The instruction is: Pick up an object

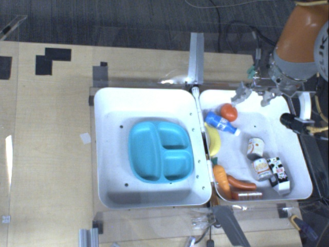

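From above, the desk (51, 138) carries two shallow white bins side by side, the left bin (108, 153) and the right bin (300, 174). The left bin holds a light blue divided tray (160, 151) lying flat near its middle. The grey arm with its orange band (304, 15) comes in from the right and hangs over the far edge of the right bin, where the gripper (254, 94) shows its fingers (240, 94) spread apart with nothing between them. Just below it in the bin lies an orange-red ball (229, 112), touching a blue bottle (221, 123) that slants toward the divider. A yellow banana (214, 140) lies along the divider wall beside the bottle. Nearer the front edge, a carrot (221, 177) and a red-brown sausage-shaped item (241, 183) lie close together. Toward the right side sit a small white cup (255, 147), a small printed box (261, 167), and a black-and-white patterned item (277, 171), clustered near each other.
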Controlling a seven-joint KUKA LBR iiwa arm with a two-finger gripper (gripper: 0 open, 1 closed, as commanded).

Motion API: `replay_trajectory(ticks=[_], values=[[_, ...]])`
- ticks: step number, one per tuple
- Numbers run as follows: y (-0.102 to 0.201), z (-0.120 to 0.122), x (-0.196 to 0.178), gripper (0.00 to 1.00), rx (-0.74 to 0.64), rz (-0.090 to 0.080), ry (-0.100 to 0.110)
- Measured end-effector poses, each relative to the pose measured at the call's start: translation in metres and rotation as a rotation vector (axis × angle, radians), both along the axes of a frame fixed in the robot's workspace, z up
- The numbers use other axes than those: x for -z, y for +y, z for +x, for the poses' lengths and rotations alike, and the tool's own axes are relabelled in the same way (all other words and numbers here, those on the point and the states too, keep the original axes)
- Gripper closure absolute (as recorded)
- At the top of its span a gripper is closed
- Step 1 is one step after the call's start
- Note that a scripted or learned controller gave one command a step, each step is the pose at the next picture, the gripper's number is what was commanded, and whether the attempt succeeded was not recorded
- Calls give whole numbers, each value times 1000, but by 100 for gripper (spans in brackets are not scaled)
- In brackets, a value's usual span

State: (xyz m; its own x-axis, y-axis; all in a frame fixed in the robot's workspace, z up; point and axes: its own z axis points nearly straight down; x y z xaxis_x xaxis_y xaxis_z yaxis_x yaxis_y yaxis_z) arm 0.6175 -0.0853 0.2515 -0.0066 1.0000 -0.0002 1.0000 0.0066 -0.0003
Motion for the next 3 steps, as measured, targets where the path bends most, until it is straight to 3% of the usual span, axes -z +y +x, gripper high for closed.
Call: replay_trajectory(ticks=[1,2,3], values=[[-37,-26,136,0,140,0,1],[-36,-24,127,100,138,0,-2],[-52,25,-16,100,25,-2,-5]])
